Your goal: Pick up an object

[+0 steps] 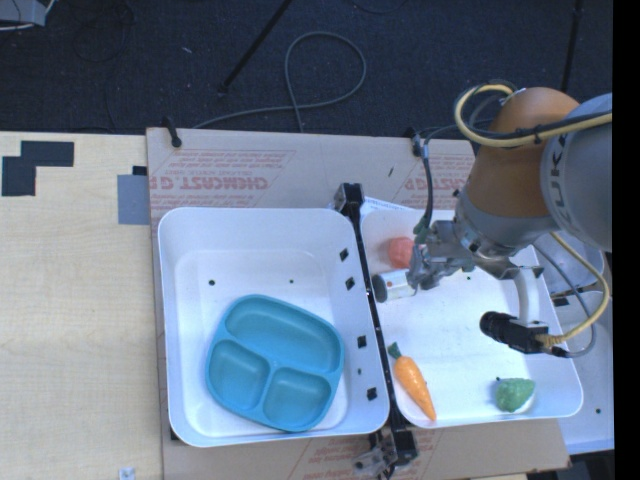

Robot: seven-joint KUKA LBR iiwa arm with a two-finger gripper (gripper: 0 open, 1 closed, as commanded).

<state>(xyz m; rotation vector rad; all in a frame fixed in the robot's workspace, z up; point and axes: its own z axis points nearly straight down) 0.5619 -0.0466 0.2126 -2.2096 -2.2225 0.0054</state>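
The arm's gripper (425,268) hangs low at the far left of the right bin (470,388), just right of the divider, beside a pink object (399,251) and over a small pale item (396,288); whether it is released or clenched I cannot tell. This looks like the reach step, with nothing seen in its grip. The carrot (414,385) and green object (514,395) lie at the near edge, the blue tray (273,363) in the left bin; next it needs a firm closure and a straight lift.

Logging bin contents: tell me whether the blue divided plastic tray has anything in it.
Empty: the blue divided plastic tray in the left white bin shows three bare compartments.
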